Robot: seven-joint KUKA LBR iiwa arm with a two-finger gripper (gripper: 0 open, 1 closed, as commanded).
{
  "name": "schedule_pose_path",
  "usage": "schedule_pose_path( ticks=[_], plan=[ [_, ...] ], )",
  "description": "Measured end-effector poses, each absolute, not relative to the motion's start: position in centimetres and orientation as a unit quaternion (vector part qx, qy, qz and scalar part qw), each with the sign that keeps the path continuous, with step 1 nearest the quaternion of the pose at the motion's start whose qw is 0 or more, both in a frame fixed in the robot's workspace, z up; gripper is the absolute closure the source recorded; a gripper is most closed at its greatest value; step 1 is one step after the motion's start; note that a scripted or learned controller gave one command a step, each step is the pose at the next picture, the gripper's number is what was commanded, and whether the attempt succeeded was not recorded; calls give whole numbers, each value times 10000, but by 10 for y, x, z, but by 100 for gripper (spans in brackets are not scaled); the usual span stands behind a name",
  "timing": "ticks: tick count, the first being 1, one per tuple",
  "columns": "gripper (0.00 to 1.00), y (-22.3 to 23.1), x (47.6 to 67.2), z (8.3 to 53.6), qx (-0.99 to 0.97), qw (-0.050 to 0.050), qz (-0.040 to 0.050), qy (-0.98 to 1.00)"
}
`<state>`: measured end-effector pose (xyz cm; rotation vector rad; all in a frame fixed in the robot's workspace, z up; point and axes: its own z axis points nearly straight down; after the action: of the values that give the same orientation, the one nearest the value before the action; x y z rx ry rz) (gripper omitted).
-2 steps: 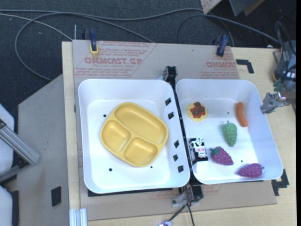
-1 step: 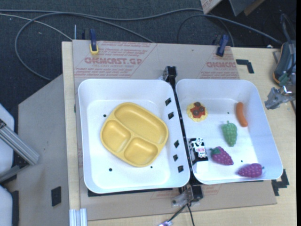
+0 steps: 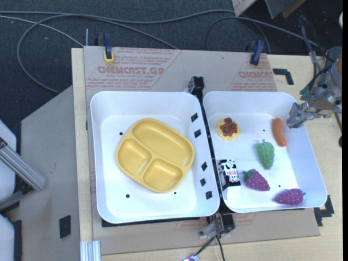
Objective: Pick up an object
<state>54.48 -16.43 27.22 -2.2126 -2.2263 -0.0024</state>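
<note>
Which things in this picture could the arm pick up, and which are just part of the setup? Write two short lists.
Could be picked up (right bin): orange carrot, green grapes, two purple grape bunches, small pizza, black-and-white cow toy.

Setup: yellow divided tray in the left bin, blue clamps, cables.

Reaching in from the right edge of the camera view, high in the frame. Gripper (image 3: 296, 118) pointing left and slightly down, hanging at a slant. Grey wrist housing sitting just behind it to the right, with cabling trailing up along the arm. Finger spacing too blurred and small to be judging.
</note>
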Motion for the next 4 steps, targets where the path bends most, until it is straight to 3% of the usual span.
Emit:
schedule_pose_path(
  ticks=[2, 4],
  plan=[
    [100, -69, 540, 259, -7054, 21, 1, -7088],
    [100, 35, 555, 244, -7050, 6, -9, -7092]
  ],
)
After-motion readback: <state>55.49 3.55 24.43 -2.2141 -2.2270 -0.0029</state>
